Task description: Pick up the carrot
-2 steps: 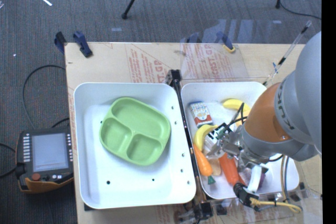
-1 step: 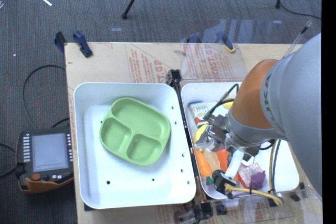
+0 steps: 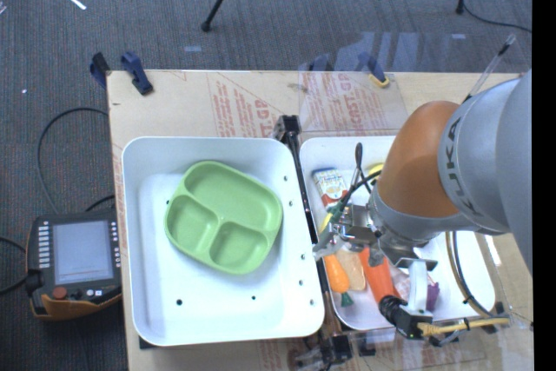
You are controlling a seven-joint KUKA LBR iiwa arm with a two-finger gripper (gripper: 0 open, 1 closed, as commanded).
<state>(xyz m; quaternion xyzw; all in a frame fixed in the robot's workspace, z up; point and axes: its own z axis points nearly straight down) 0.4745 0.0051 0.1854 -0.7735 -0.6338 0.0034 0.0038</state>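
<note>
Honestly the end effector (image 3: pixel 352 246) sits low over the carrot (image 3: pixel 337 273), can't tell its state; crowded right bin (image 3: pixel 486 295), so it might snag neighbours

Light was even, fairly bright. White bins (image 3: pixel 143 187) glared slightly. Soft shadow lay under my arm (image 3: pixel 452 169). Picture was mildly soft, grainy.
</note>
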